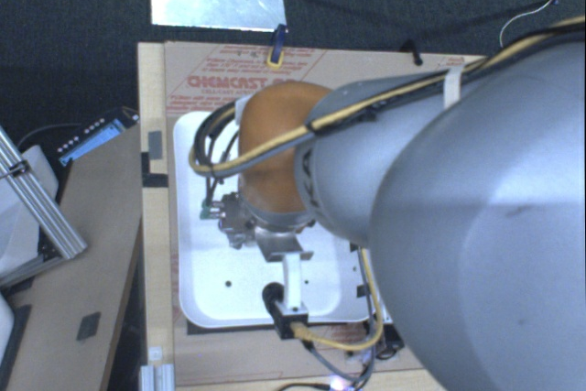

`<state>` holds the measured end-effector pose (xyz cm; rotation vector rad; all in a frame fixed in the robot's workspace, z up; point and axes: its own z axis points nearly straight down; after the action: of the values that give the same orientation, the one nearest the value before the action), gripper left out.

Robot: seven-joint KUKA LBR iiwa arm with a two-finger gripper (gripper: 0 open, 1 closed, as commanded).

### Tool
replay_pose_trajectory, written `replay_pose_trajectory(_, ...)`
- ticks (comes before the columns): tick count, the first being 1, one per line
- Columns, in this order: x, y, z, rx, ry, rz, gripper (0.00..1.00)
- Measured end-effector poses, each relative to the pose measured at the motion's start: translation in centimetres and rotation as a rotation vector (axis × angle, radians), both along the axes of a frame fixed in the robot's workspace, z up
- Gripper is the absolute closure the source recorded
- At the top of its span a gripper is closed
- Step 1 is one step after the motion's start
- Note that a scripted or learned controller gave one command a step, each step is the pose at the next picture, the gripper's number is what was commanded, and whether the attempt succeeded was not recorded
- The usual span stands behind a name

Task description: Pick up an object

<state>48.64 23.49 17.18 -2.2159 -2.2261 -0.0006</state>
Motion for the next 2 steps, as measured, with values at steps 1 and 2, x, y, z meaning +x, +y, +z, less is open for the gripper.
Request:
replay_pose_trajectory(1,0.0,-0.1,0.9,0.0,0.0,-0.003,1.0)
replay_pose_trajectory(2,0.1,0.0,5.1,0.002,-0.004,-0.001,1.0)
